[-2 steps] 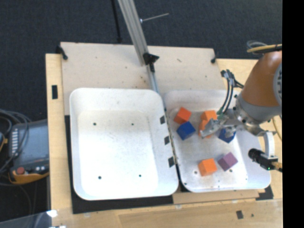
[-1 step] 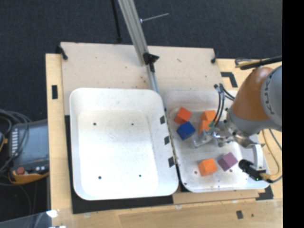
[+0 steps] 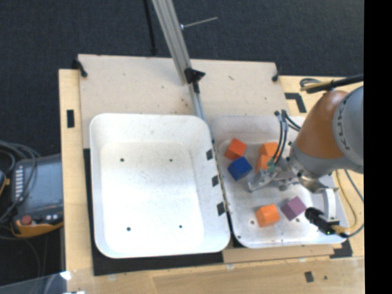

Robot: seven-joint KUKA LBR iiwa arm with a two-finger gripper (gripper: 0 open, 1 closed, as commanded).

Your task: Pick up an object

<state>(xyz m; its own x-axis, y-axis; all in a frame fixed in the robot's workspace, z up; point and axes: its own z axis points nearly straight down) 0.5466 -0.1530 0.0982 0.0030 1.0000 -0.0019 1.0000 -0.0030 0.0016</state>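
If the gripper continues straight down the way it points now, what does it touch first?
Probably the bare floor of the right bin, just right of the blue block; the gripper seems beside it, though depth is unclear.

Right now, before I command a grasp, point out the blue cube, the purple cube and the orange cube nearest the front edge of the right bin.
blue cube [image 3: 239, 168]: camera view, top face.
purple cube [image 3: 293, 207]: camera view, top face.
orange cube nearest the front edge [image 3: 267, 215]: camera view, top face.
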